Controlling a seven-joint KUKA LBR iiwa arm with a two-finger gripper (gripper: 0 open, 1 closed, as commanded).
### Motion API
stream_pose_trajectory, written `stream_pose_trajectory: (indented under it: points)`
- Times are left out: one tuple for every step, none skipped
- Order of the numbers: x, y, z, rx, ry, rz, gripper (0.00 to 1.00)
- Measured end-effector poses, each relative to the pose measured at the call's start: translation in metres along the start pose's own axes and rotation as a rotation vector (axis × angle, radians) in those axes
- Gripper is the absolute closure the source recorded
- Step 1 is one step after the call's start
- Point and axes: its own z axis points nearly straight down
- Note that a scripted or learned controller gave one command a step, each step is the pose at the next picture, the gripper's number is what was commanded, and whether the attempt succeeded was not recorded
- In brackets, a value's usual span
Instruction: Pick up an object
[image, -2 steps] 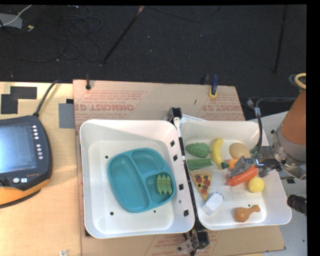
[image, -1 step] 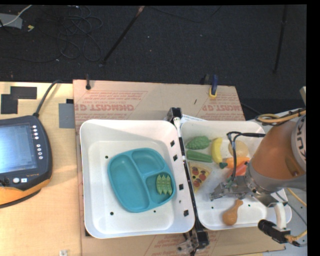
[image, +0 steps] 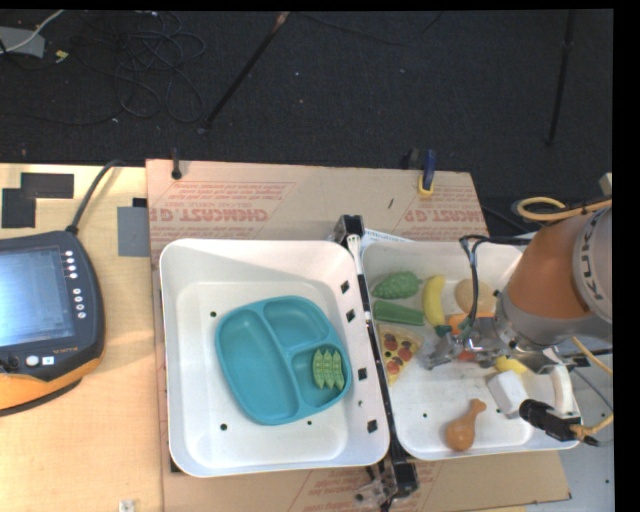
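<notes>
The gripper (image: 447, 350) sits low in the right bin (image: 430, 430) among the toy food (pizza slice (image: 398, 352), banana (image: 434, 300)), likely reaching to grasp, though whether it's clenched I cannot tell.

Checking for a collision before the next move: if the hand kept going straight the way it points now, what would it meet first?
The hand points toward the left bin, low over the right bin. First in line looks like the pizza slice, then the divider wall; its height is unclear from this slanted view.
</notes>
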Motion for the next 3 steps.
stream_pose_trajectory:
  points:
    - [-0.0181,0.0563,-0.0002,-0.002,-0.001,0.001,0.00]
    - [-0.0181,0.0540,-0.0087,0.004,0.002,0.002,1.00]
    - [-0.0180,0.0540,-0.0087,0.004,0.002,0.002,0.00]
